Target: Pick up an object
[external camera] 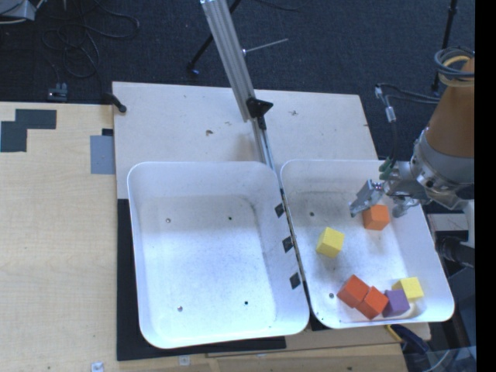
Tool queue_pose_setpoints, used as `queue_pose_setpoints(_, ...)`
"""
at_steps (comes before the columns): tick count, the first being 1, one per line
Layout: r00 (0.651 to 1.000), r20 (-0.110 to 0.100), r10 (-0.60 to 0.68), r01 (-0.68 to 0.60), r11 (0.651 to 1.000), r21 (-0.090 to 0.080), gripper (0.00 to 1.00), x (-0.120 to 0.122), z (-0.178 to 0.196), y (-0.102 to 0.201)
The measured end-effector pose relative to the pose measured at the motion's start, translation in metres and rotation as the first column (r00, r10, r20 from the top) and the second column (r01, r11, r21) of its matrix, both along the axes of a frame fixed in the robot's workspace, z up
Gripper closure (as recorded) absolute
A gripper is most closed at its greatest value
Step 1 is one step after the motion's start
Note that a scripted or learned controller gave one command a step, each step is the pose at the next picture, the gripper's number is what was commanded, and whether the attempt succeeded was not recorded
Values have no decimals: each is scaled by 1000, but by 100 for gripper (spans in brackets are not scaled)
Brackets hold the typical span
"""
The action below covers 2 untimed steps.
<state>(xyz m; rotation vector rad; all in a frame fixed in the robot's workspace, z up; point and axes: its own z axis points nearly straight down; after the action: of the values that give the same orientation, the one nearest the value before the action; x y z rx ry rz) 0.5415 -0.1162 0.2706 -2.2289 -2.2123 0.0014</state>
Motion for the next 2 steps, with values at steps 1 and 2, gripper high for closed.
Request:
queue_pose_setpoints(1, 1000, -10, 5, -5, 1000, 2, 0, 11, -143, 15)
queue_pose_setpoints(2, 1000, -4, -4, 4, 1000, 1, 100, 12, -129, 12)
